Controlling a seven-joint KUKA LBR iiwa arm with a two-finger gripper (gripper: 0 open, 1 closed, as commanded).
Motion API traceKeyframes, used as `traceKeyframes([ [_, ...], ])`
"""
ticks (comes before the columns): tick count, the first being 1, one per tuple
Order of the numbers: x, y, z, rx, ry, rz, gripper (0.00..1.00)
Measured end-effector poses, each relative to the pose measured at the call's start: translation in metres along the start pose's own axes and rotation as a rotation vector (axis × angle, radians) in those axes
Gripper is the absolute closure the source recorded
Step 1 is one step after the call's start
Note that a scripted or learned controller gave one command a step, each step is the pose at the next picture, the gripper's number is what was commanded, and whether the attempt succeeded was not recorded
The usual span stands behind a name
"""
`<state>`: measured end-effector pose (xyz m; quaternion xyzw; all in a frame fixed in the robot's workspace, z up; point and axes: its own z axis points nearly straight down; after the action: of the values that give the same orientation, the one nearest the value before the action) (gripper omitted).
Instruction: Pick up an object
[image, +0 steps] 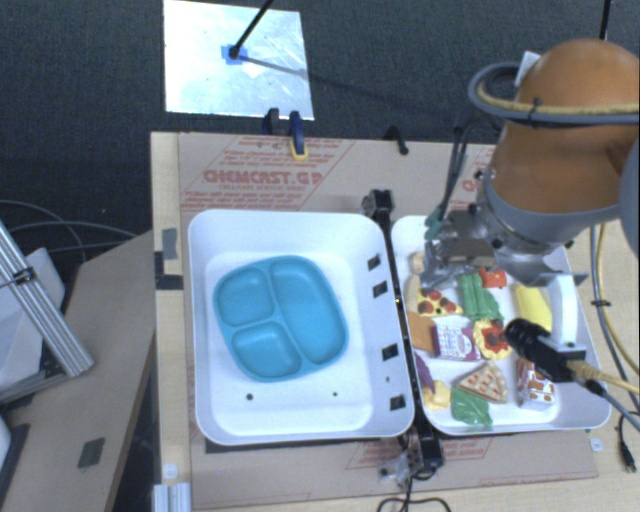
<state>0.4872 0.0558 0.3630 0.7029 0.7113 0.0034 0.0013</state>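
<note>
Two white bins side by side. Left of claw (436, 262) in view: bin (210, 250) with blue three-part tray (280, 316). Under claw: second bin (560, 425), crowded with toy food (480, 345). Small pizza slice (432, 303) just below claw, green piece (470, 293) beside, purple carton (457, 340) lower. Claw low over pile; open or closed, cannot tell.

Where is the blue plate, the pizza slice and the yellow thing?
blue plate (280, 316): camera view, on its middle ridge, left bin.
pizza slice (485, 383): camera view, on its topped face, right bin.
yellow thing (533, 306): camera view, on its middle, right bin.
</note>
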Motion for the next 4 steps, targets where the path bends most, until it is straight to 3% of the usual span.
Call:
traceKeyframes([
  [1, -0.027, 0.000, -0.084, -0.005, -0.002, 0.008, 1.00],
  [2, 0.062, 0.016, -0.012, 0.010, -0.002, 0.000, 1.00],
  [3, 0.077, 0.068, 0.154, 0.016, -0.006, 0.010, 1.00],
  [4, 0.084, 0.041, -0.033, -0.012, 0.004, 0.005, 1.00],
])
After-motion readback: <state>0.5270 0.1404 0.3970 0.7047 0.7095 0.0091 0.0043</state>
